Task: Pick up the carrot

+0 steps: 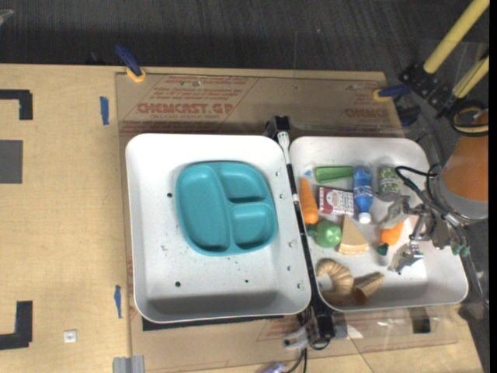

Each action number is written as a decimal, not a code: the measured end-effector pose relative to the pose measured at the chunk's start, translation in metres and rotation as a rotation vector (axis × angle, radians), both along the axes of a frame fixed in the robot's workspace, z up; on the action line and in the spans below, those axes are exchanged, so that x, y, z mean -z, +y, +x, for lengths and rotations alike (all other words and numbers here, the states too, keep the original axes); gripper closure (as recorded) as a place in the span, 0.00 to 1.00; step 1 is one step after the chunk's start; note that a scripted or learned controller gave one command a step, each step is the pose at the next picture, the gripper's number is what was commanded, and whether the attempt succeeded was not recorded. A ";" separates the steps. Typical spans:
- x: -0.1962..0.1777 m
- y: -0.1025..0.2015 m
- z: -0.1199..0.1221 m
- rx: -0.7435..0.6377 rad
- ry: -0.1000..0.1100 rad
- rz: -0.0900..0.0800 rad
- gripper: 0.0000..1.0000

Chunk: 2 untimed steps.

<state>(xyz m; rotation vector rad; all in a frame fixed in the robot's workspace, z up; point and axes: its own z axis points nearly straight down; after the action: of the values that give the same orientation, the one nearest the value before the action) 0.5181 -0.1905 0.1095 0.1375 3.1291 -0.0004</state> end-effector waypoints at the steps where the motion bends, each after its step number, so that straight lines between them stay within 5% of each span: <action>1: 0.021 -0.022 0.025 0.336 0.005 0.014 0.00; 2: 0.021 -0.019 0.030 0.433 0.006 0.022 0.00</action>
<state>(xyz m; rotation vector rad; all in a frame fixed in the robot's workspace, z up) 0.5484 -0.2092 0.0887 0.8087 3.0331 0.0309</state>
